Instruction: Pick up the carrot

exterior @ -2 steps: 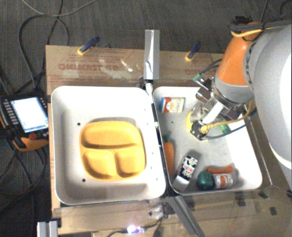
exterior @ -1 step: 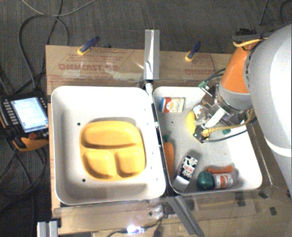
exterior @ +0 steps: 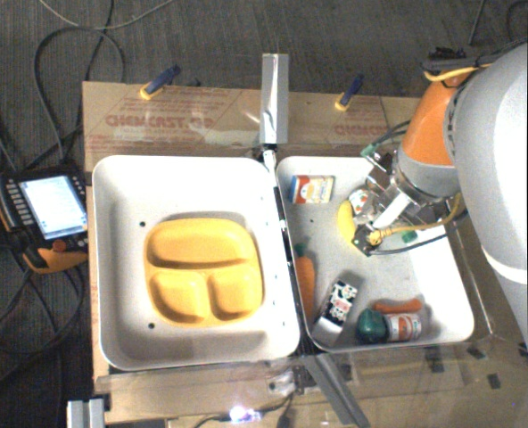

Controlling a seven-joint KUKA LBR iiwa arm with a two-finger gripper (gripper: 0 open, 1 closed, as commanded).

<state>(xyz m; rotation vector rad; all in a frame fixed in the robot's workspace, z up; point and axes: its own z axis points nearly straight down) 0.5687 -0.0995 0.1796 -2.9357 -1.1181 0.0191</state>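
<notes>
The carrot [exterior: 306,280] is an orange stick lying lengthwise against the left wall of the right bin [exterior: 442,279], about halfway down. My gripper [exterior: 367,205] hangs over the upper middle of that bin, up and to the right of the carrot and well apart from it. It sits close beside a yellow fruit-like piece [exterior: 345,220]. I see nothing held in it.
The right bin also holds a small orange-and-white carton [exterior: 313,188] at the top left, a black-and-white spotted carton [exterior: 339,302], a green piece [exterior: 370,325], a can [exterior: 405,327] and a red-orange piece [exterior: 398,307] near the front. The left bin [exterior: 121,194] holds a yellow divided tray [exterior: 205,268].
</notes>
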